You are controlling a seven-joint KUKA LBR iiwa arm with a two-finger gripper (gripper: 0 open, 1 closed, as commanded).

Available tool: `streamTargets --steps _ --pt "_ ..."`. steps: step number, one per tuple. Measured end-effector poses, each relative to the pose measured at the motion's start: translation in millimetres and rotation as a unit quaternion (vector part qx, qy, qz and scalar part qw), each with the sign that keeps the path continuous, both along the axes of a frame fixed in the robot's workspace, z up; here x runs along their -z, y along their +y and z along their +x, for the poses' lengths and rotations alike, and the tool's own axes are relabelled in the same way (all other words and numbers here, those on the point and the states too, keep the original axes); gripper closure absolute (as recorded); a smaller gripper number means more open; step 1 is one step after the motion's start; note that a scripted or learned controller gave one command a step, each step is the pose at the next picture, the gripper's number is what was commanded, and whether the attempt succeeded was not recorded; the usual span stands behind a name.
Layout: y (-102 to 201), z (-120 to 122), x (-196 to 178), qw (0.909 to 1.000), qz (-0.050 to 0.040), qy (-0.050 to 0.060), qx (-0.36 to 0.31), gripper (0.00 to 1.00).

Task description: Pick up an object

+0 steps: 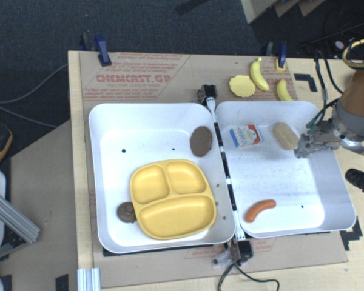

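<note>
The right bin [327,187] holds a beige bread roll [285,136] at the back, a small blue, white and red carton [246,136] to its left, and an orange-red sausage [260,209] near the front. My gripper [309,145] hangs low over the right bin's back right part, just right of the roll and slightly in front of it. Nothing shows in its grasp. The grey arm [357,111] comes in over the bin's right rim.
The left bin [109,144] holds a yellow divided plate [171,197], a brown disc [201,141] by the dividing rim and a small brown piece [126,211]. Behind the right bin lie two toy bananas [259,74] [283,90] and a yellow lump [242,86].
</note>
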State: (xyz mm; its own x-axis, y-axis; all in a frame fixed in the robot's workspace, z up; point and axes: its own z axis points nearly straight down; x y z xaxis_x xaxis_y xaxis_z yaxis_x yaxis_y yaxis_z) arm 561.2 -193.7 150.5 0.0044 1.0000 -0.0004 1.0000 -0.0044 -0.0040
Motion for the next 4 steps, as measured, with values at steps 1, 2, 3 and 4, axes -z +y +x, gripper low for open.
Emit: streamTargets --steps 1,2,3,4 --pt "3 2 -1 1.0 0.0003 -0.002 -0.002 0.0" --pt "40 47 37 1.0 0.0006 -0.003 -0.005 0.0" --pt "12 109 64 1.0 -0.0025 -0.008 -0.003 0.0" --pt "70 98 65 1.0 0.0011 -0.001 -0.005 0.0"
